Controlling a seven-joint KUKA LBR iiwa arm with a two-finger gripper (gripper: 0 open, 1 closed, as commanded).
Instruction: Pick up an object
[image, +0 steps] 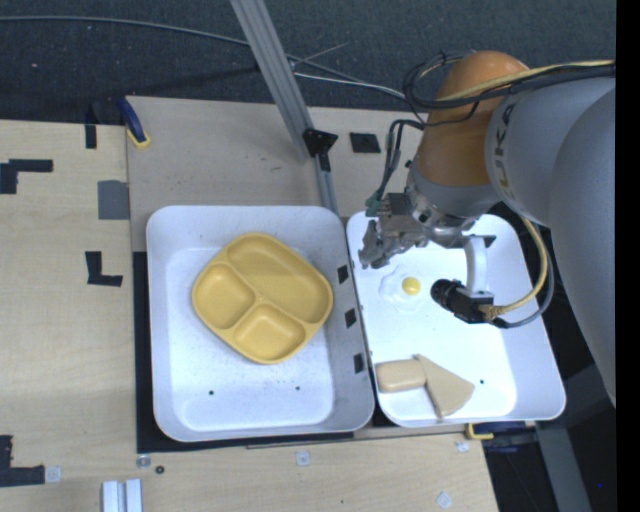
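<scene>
In the right bin (520, 400) a small fried-egg toy (409, 288), white with a yellow yolk, lies near the far left part. Two beige pieces rest at the near edge: a rounded slab (399, 376) and a wedge (447, 387) touching it. My gripper (373, 254) hangs over the right bin's far left corner, just up and left of the egg toy, with nothing visibly held. The left bin (180, 400) holds a yellow divided plate (262, 296).
The grey arm with its orange band (460, 120) fills the space above the right bin's far side. A black cable loop and connector (462, 298) hang right of the egg toy. A metal post (290, 90) rises behind the bins.
</scene>
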